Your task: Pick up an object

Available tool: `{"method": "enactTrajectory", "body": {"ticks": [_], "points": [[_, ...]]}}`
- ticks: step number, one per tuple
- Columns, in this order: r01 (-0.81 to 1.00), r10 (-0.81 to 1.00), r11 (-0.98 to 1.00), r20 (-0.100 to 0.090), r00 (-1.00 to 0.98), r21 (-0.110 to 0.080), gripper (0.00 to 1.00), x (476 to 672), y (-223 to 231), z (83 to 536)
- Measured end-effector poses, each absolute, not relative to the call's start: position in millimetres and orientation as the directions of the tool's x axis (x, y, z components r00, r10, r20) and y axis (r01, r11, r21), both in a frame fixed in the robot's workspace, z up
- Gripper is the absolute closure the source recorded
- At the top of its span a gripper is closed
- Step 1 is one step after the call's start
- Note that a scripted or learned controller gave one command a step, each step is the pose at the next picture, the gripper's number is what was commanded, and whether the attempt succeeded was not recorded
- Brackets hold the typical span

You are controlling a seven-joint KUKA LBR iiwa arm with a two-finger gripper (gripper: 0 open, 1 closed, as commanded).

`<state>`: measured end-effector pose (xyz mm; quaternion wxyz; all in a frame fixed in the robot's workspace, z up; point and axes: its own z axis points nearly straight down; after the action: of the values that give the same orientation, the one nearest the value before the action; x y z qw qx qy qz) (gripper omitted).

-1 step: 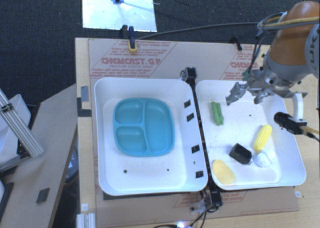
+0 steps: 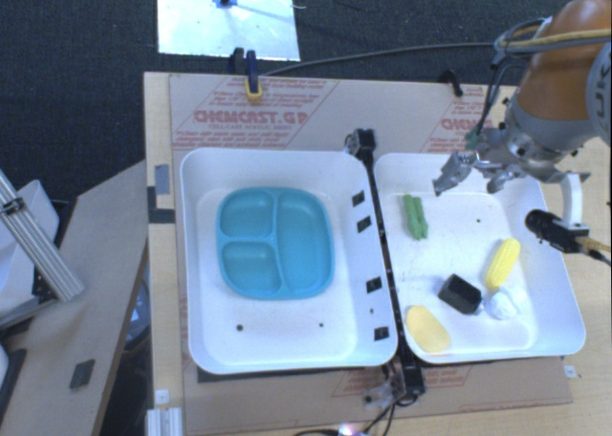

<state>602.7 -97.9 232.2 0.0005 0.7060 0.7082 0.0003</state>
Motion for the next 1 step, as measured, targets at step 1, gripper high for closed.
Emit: {"method": "enactTrajectory", "body": {"ticks": [1], "points": [[1.0, 1.0, 0.003, 0.0, -0.003, -0.001, 0.0, 612.4, -97.2, 183.6]]}}
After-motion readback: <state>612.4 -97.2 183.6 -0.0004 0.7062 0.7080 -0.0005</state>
